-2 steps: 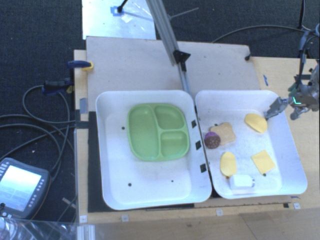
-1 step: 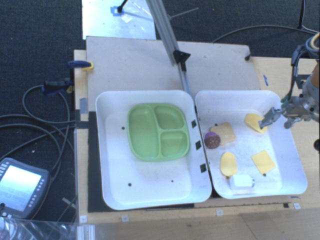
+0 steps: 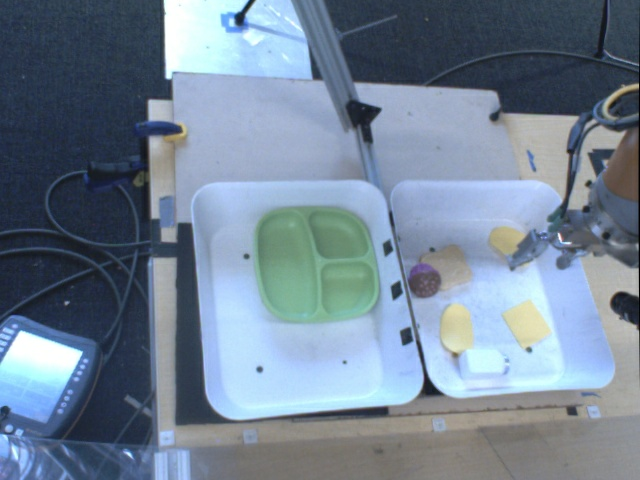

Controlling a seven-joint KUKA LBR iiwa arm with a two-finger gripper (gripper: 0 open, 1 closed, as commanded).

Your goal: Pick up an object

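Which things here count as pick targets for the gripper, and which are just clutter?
Pick targets, right bin:
yellow piece by the gripper
tan block
purple ball
yellow oval
yellow square
white block

Lying about:
green tray, left bin
clamps
pendant

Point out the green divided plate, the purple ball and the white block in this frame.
green divided plate (image 3: pixel 317 264): camera view, on its centre ridge.
purple ball (image 3: pixel 424 281): camera view, on its top.
white block (image 3: pixel 483 362): camera view, on its upper face.

robot lab, teach pendant (image 3: pixel 40 366), clamped bench (image 3: pixel 260 118), floor cables (image 3: pixel 85 218)
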